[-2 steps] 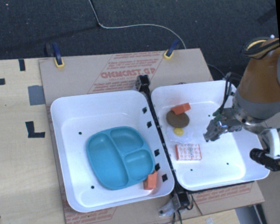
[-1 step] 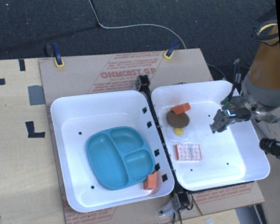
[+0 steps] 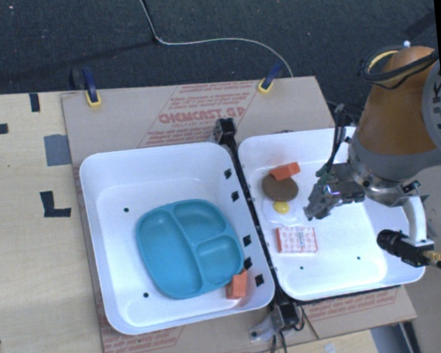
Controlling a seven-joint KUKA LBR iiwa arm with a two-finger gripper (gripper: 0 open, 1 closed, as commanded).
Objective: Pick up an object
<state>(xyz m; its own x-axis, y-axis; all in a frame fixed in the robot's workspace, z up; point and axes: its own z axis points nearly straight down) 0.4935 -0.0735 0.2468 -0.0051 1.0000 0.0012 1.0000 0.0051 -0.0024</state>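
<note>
End effector [image 3: 318, 207] positioned over right bin [image 3: 356, 271], just right of brown disc [image 3: 280, 188] and yellow piece [image 3: 282, 206]; finger state cannot be told, nothing seen grasped.

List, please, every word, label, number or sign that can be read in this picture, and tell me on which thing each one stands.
"CHEMCAST GP": red print on the brown board under the bins, legible behind the left bin.
Smaller red lines around it: too blurred to read.
Red print on the board's front strip, below the bins: too blurred to read.
Red pattern on the white packet in the right bin: too small to read.
</note>
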